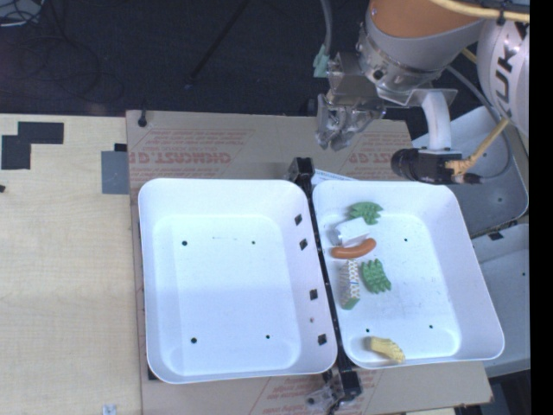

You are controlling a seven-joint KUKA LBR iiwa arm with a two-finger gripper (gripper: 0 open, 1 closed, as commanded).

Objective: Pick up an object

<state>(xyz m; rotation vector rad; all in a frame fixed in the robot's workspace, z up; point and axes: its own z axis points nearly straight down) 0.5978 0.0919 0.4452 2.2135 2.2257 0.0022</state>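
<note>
Corn point(384, 348) sits at the near edge of the right bin point(484, 318), well apart from the sausage point(353, 249) cluster, so it's your easiest grab. Claw point(335, 135) hangs above the bin's far edge; can't tell its state. Drop straight down, centred.

We saw two shallow white bins side by side on a brown cardboard sheet point(259, 150) printed with red lettering. The left bin point(226, 279) showed only small dark holes in its floor. At nine o'clock lay a pale wooden tabletop point(60, 275) with black shapes point(30, 141) and a grey square point(113, 171).
</note>
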